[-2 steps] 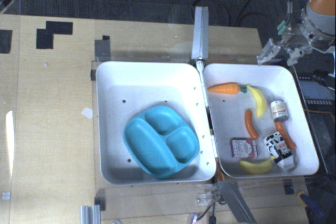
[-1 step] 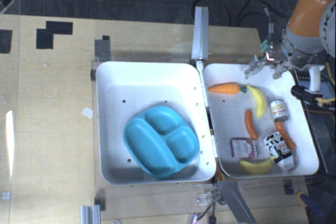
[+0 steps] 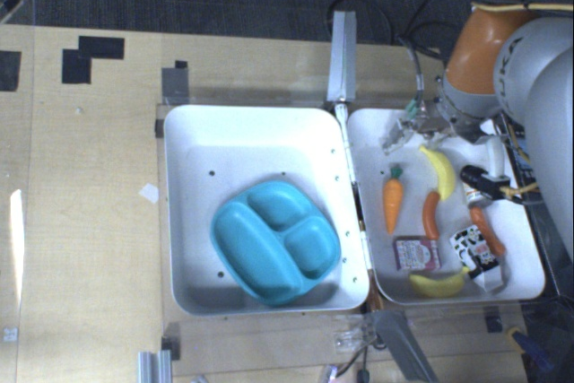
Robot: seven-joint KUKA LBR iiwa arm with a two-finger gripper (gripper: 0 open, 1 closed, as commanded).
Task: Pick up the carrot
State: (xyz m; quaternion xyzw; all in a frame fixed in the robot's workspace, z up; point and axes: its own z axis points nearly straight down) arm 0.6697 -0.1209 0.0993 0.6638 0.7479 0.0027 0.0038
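The carrot [image 3: 393, 204] is orange with a small green top and lies lengthwise on the left side of the right bin [image 3: 360, 132], green end toward the back. My gripper [image 3: 408, 131] hangs low over the back of that bin, a short way behind the carrot and apart from it. Nothing shows in its grasp. The grey arm with its orange band [image 3: 480, 49] reaches in from the upper right.
Close to the carrot's right lie a yellow banana [image 3: 439, 170] and a reddish sausage [image 3: 431, 215]. A maroon packet [image 3: 416, 253], a second banana [image 3: 438, 284], another sausage [image 3: 487, 230] and a black-and-white item [image 3: 473, 251] crowd the front. A blue divided plate [image 3: 275, 239] sits in the left bin [image 3: 193, 193].
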